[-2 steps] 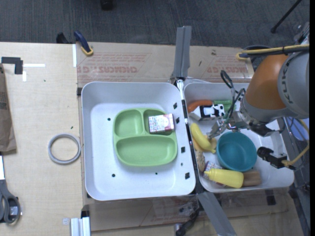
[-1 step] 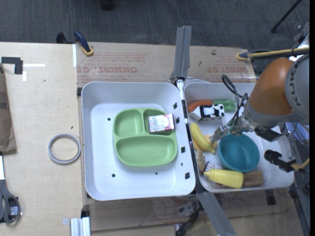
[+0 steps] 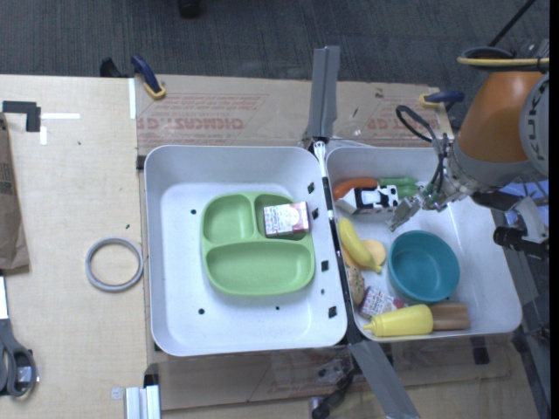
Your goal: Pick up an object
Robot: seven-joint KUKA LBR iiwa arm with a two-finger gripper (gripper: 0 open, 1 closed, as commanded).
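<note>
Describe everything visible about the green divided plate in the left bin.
The green divided plate is pale green, plastic-looking, a rounded rectangle with three compartments: two small ones at the far side and one wide one at the near side. It lies flat near the middle of the left bin. A small pink-and-white carton rests in its far right compartment, overlapping the rim; the other compartments hold nothing.

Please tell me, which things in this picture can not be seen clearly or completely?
- Tool: small and dark in the camera view; whether it touches the black-and-white item cannot be told.
- Green item: partly hidden behind the black-and-white item.
- Small packet: partly covered by the yellow bottle; print too small.
- Brown cylinder: partly behind the bottle.
- Scissors: cut off by the left edge.
</note>
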